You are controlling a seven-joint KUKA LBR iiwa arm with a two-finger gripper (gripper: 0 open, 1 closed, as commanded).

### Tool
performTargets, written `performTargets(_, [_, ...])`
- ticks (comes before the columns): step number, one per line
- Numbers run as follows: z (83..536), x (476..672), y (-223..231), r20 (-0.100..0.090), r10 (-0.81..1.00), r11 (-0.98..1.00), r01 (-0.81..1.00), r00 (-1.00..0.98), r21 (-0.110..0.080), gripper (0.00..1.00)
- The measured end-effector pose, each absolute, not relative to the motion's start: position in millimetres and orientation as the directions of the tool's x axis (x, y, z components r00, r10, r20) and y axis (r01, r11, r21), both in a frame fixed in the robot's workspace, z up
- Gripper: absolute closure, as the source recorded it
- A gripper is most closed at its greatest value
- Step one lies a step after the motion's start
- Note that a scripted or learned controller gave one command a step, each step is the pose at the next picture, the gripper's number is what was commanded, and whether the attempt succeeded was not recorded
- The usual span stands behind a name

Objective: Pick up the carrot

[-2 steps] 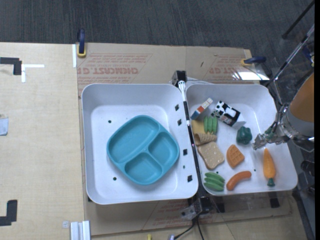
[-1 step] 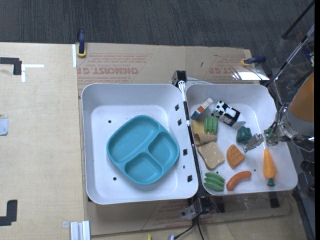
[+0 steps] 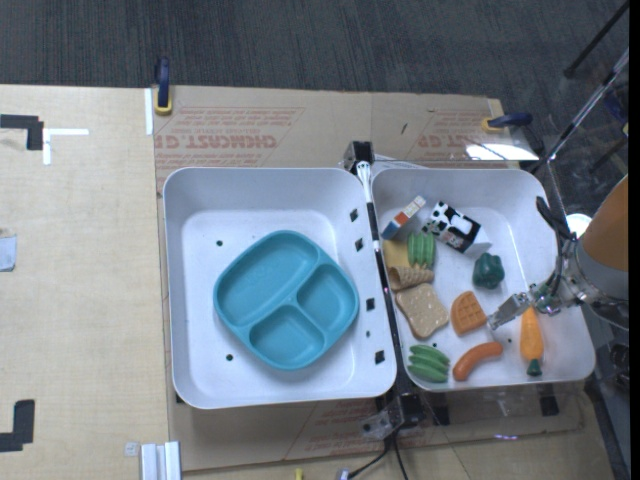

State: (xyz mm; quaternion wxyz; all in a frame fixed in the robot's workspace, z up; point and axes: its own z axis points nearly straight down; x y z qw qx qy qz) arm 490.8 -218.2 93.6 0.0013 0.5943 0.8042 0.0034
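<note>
The carrot (image 3: 531, 338) is orange with a small green tip. It lies near the front right corner of the right bin (image 3: 520, 190), pointing toward the front edge. My gripper (image 3: 530, 306) reaches in from the right and hangs just over the carrot's upper end, close to or touching it. The metal parts blur together there, so I cannot see a grip on the carrot.
In the right bin lie an orange waffle (image 3: 467, 313), a sausage (image 3: 476, 358), a green pea pod (image 3: 428, 363), a bread slice (image 3: 424, 311), a dark green vegetable (image 3: 488, 270), a cow toy (image 3: 455, 226) and a pickle (image 3: 421, 250). The left bin (image 3: 200, 208) holds a blue divided plate (image 3: 287, 300).
</note>
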Motion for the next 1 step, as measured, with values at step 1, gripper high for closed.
performTargets(1, [103.1,492.7,-219.6,-0.003,0.958,0.288,0.958,-0.288,0.010,1.00])
